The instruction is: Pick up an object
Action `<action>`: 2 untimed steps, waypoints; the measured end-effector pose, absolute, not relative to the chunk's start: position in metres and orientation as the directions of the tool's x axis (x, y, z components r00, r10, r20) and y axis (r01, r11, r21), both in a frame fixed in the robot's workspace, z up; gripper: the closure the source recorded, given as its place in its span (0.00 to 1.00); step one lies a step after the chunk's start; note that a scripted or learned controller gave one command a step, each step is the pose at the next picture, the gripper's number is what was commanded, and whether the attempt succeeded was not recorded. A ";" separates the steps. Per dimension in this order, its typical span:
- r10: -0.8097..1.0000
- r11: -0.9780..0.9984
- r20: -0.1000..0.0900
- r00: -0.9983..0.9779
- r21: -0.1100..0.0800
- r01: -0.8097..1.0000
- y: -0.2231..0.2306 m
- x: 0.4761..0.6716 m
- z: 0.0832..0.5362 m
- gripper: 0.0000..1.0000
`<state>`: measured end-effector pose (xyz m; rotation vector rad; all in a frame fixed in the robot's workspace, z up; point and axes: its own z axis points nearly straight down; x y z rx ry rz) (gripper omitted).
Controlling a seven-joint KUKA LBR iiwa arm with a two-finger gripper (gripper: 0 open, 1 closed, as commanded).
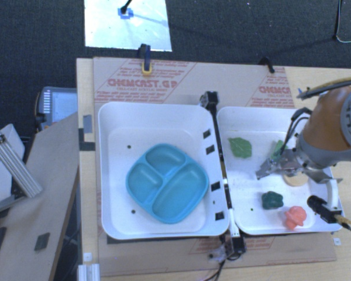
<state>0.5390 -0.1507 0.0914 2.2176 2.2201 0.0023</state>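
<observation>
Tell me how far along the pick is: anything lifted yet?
Nothing looks lifted. The gripper is low in the right bin. The light green piece, dark green piece and pink piece lie on the floor. Grasp and lift remain.

A grey robot arm [324, 142] with a broad orange band above its wrist reaches in from the right side of the camera view. Its wrist bends downward and toward the left. The metal gripper [265, 172] at its end sits low, pointing left. Its tip looks narrow, though the view there is too small to judge clearly.
</observation>
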 end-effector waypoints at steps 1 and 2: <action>1.000 0.000 -0.002 0.000 0.007 1.000 -0.151 0.540 0.104 1.00; 1.000 0.004 -0.001 -0.004 0.005 1.000 -0.146 0.533 0.159 1.00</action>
